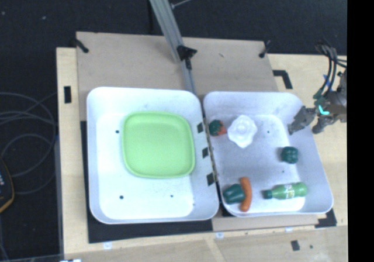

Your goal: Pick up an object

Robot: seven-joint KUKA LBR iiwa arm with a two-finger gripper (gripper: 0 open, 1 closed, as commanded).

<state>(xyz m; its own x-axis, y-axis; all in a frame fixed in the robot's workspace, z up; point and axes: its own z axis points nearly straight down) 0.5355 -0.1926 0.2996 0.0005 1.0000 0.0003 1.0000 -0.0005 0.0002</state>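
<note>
My gripper (310,121) hangs over the right rim of the right bin (266,103), near that bin's far right corner. Its two fingers are spread apart, pointing down and left toward the bin floor, with nothing between them. A teal light glows on the wrist just above.

Right bin contents, all apart from my fingers: a dark green round piece (288,154) sits near the right wall, closest to me, about mid-length. A crumpled white plastic piece (242,130) lies near the middle toward the far edge. A small green-and-orange item (216,128) sits against the left wall beside it. At the near edge, a green bottle (286,191) lies on its side toward the near right corner, cap pointing left. An orange sausage-shaped piece (246,193) lies near the near left corner, touching a dark green chunk (233,193) on its left.

Open floor: the centre of the right bin between the white piece, the round green piece and the bottle is bare, and the far right corner under my fingers is bare too.

Left bin (99,138) holds a light green square plate (158,144), flat, centred slightly toward the right wall. Bare margin runs along its left and near edges.
</note>
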